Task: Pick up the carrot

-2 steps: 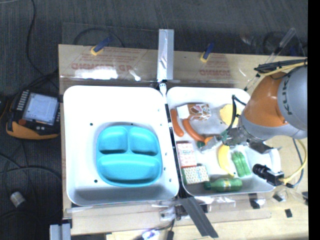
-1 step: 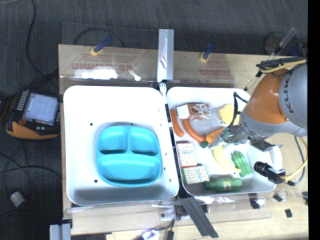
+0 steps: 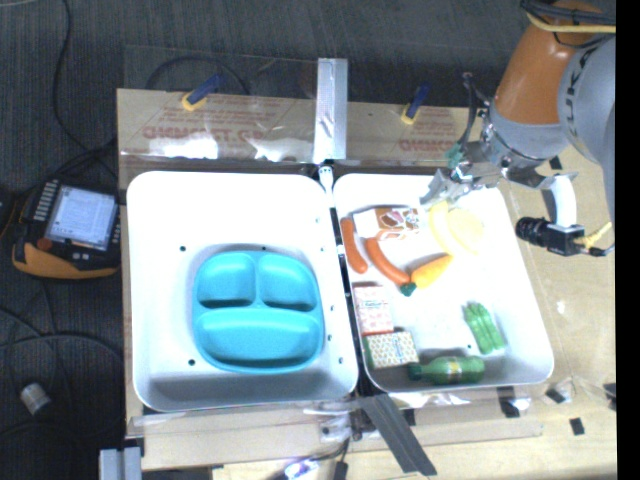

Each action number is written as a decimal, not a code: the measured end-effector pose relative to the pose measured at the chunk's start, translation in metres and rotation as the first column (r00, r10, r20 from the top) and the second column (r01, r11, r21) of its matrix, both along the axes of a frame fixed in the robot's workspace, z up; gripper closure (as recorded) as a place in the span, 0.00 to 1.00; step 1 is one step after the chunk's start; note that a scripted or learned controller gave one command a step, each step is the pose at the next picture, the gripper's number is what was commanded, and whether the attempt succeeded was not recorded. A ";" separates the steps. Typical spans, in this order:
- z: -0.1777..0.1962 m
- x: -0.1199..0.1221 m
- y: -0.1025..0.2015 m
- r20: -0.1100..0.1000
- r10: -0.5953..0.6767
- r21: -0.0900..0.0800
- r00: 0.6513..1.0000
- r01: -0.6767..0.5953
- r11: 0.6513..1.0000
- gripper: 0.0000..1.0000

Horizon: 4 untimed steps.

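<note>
Right bin point(image 3: 530, 298): carrot point(image 3: 430, 269), pincer point(image 3: 447, 185) seemingly above.

Grey, rounded arm of the robot point(image 3: 598, 78), with a broad glossy orange band point(image 3: 535, 63) above the wrist and dark cables at the band's upper rim. Below the band, a grey wrist section bears small green fittings. The metallic two-finger gripper point(image 3: 445, 185) is pale and slender. A white bracket point(image 3: 563, 200) carries a black cylindrical unit point(image 3: 548, 232).
</note>
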State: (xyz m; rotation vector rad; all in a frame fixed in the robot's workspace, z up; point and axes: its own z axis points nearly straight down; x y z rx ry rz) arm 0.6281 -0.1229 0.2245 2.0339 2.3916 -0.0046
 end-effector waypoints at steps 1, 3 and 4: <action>0.000 0.000 0.000 0.000 -0.001 -0.001 1.000 0.001 1.000 0.00; -0.121 -0.029 -0.049 0.031 -0.138 0.007 0.990 0.138 0.990 0.00; -0.135 -0.065 -0.059 0.011 -0.022 -0.001 1.000 0.022 1.000 0.00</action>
